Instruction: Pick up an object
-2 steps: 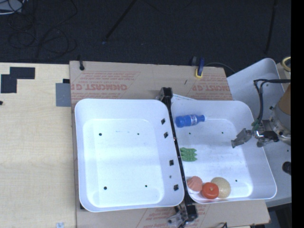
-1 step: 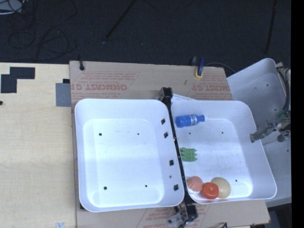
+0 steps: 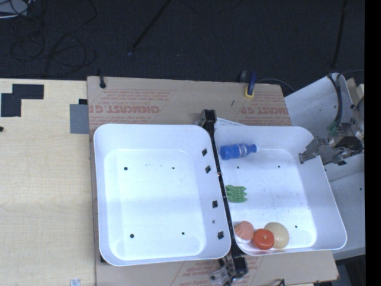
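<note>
In the right bin (image 3: 321,219), at its near edge, three small round things sit bunched together: a pink one (image 3: 243,230), a red one (image 3: 263,239) touching it, and a tan one (image 3: 278,234) just behind the red. Further back, near the divider, lies a green pea pod (image 3: 236,193). Beyond that a blue bottle (image 3: 237,151) lies on its side by the far wall. The gripper (image 3: 312,154) hangs at the bin's right rim, holding nothing; whether its fingers are spread, I cannot tell. The left bin (image 3: 101,195) sits alongside
</note>
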Available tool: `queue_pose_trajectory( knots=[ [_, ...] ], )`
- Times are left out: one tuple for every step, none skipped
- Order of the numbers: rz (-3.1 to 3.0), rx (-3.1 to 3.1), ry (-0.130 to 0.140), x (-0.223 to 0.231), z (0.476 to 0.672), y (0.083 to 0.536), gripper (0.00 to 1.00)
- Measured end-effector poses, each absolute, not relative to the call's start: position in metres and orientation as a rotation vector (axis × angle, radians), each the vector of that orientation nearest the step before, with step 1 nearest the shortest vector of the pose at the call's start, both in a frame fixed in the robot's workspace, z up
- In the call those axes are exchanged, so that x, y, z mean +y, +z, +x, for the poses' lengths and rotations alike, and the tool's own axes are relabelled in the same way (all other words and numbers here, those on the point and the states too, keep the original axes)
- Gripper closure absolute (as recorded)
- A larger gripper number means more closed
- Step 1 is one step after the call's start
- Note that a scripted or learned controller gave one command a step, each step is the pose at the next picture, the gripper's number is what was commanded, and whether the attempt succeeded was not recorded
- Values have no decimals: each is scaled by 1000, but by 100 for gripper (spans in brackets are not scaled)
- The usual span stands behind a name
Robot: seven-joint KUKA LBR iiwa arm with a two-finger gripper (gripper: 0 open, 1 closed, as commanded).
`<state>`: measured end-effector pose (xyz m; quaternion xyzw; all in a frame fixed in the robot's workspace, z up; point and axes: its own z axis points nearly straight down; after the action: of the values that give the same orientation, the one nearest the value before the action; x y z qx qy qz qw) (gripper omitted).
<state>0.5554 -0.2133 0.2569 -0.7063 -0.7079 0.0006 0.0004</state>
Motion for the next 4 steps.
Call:
queue_pose_trajectory(
  knots=[
    [-2212,-2206,12,-212,494,132,0],
    [-2223,-2228,-4,-214,527,223,0],
    [-2228,-2228,-6,-215,483,331,0],
    [-2222,-2225,-1,-214,476,371,0]
  ],
)
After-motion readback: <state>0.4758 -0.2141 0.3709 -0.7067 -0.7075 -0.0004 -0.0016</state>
